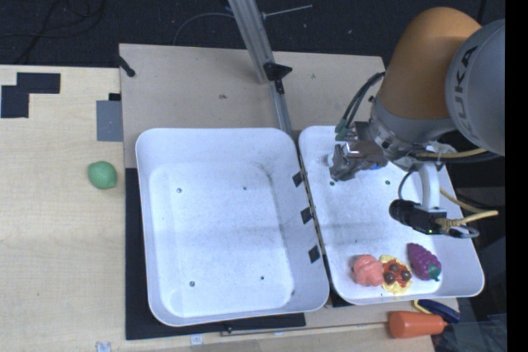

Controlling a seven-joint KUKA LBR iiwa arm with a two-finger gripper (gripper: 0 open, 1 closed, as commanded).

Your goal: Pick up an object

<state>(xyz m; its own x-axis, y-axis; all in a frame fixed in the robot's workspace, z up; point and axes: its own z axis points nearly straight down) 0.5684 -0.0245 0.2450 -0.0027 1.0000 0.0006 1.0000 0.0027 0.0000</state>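
Reaching in: the grey arm (462, 86) with its orange band comes from the right and hangs over the upper part of the right bin (363, 235).
Pincer: the pincer (346, 163) sits low near the right bin's upper left corner; whether it is wide or narrow I cannot tell from here, and nothing shows in its grip.
Things to pick: three small toys lie along the right bin's near edge, well apart from the pincer: a pink lumpy one (366, 269), a yellow and red one (396, 274) touching it, and a purple one (423, 261) just beside that.
Left bin: the left bin (165, 152) stands beside the right one, joined by black clips (306, 214) at the shared rim.
In the way: a black cylinder (412, 214) with cabling hangs beside the wrist, between the pincer and the toys.
Around: a green ball (103, 175) rests on the tabletop (49, 243) left of the bins; an orange piece (415, 324) lies just below the right bin.
Behind: a slanted metal rail (252, 21) rises over a tan board (198, 86); dark floor with cables lies beyond.
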